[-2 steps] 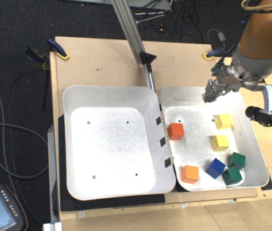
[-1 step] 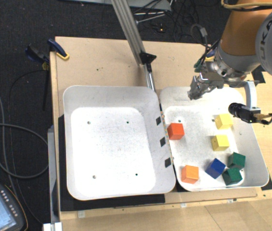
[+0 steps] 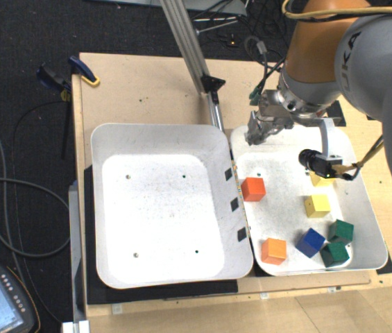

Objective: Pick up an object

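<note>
Gripper (image 3: 257, 134) above right bin (image 3: 369, 207) far-left corner, nothing seen between fingers, opening cannot be told. Nearest target orange-red block (image 3: 253, 189) lies near bin's left wall; descent risks wall contact, missed grasp

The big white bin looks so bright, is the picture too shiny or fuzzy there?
In the camera view the left bin is evenly lit and bright, yet its dark speckles stay sharp; the blocks in the right bin, like the orange block, cast only soft, short shadows.
</note>
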`<action>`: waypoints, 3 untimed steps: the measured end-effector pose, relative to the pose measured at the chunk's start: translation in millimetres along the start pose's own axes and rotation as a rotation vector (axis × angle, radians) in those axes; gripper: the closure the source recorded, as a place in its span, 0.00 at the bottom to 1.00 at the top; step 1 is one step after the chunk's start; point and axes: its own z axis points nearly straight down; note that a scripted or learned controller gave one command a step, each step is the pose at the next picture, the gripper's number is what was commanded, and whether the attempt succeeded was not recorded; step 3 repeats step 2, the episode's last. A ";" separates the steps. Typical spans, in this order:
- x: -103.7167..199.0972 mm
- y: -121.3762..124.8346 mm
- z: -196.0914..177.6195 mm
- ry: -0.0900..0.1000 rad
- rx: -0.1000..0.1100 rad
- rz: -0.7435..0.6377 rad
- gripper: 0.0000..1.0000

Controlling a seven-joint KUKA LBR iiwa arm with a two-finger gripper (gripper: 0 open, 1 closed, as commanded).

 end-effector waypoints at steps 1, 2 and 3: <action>46.5 20.1 11.2 -0.001 -0.003 0.000 1.00; 99.7 34.9 1.9 0.001 -0.005 -0.001 1.00; 99.7 34.9 1.9 0.001 -0.005 -0.001 1.00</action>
